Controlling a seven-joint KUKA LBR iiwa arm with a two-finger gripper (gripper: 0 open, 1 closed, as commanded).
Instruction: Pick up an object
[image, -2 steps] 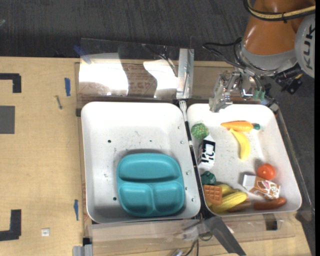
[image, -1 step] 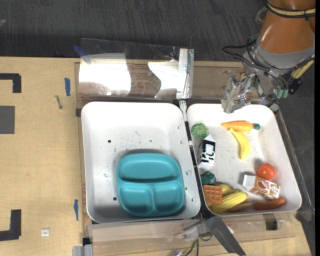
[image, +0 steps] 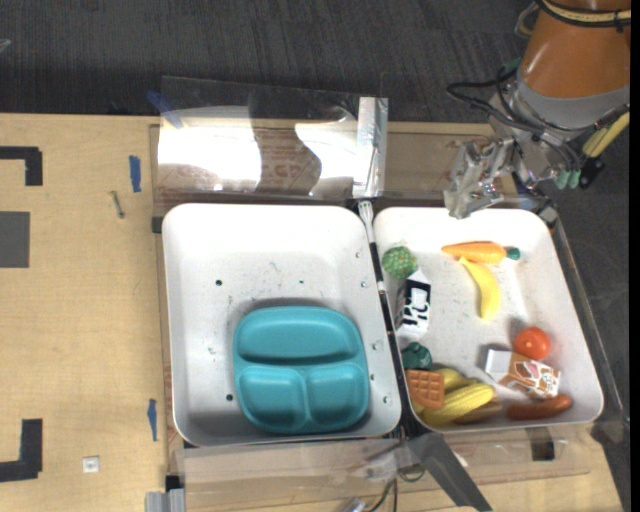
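Table carries two bins; pincer (image: 478, 185) hangs over right bin's (image: 572, 300) 12 o'clock rim, holding nothing, opening not discernible; carrot (image: 478, 251) lies at its 6 o'clock, long axis 3–9.

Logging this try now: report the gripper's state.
Gripper: cannot be told; it hangs over the back rim of the right bin, with nothing seen held.
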